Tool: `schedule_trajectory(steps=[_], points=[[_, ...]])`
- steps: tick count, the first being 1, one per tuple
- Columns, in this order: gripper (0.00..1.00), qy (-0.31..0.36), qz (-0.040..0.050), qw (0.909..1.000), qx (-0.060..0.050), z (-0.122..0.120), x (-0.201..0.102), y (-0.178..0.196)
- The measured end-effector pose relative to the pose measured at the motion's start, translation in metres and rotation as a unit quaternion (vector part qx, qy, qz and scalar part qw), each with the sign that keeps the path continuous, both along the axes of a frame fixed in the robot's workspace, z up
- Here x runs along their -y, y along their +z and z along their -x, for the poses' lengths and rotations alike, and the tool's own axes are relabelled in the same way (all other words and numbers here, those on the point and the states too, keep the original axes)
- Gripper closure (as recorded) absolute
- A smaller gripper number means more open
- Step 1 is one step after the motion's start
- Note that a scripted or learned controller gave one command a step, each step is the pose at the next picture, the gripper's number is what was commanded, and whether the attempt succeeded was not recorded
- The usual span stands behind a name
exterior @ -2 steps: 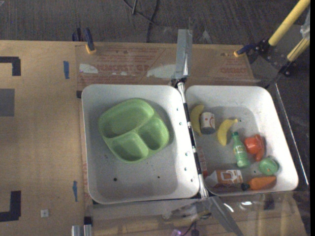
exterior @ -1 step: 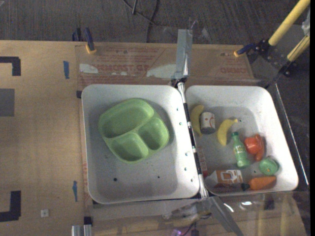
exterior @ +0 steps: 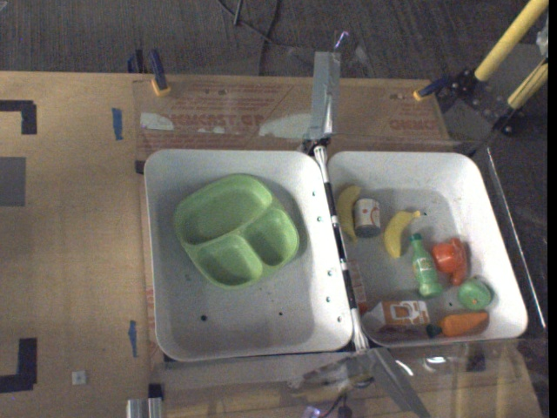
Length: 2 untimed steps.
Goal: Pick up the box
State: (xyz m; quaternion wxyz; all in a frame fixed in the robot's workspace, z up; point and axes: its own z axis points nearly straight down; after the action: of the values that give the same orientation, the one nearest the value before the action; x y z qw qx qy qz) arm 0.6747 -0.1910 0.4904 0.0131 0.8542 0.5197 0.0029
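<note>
The box (exterior: 401, 314) lies flat at six o'clock in the right bin (exterior: 496, 200), long axis running three to nine o'clock, just left of a carrot (exterior: 463, 324). The left bin (exterior: 165, 312) holds a green plate (exterior: 236, 230). Both sit on a tan tabletop (exterior: 70, 251); dark floor (exterior: 104, 11) lies beyond. The tool's state cannot be told.

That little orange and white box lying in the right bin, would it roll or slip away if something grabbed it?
The box lies flat on a broad face, so it probably won't roll. It looks like a small carton, likely light. The carrot and the bin wall sit close, so a push might jam it.
</note>
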Motion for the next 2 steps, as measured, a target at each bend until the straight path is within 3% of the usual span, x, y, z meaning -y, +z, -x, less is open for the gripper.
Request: schedule_trajectory(steps=[1, 2], points=[[1.00, 0.028, -0.0093, 0.9995, -0.010, 0.041, -0.009, -0.055], [1.00, -0.111, -0.0098, 0.9938, -0.007, 0.007, 0.013, -0.055]])
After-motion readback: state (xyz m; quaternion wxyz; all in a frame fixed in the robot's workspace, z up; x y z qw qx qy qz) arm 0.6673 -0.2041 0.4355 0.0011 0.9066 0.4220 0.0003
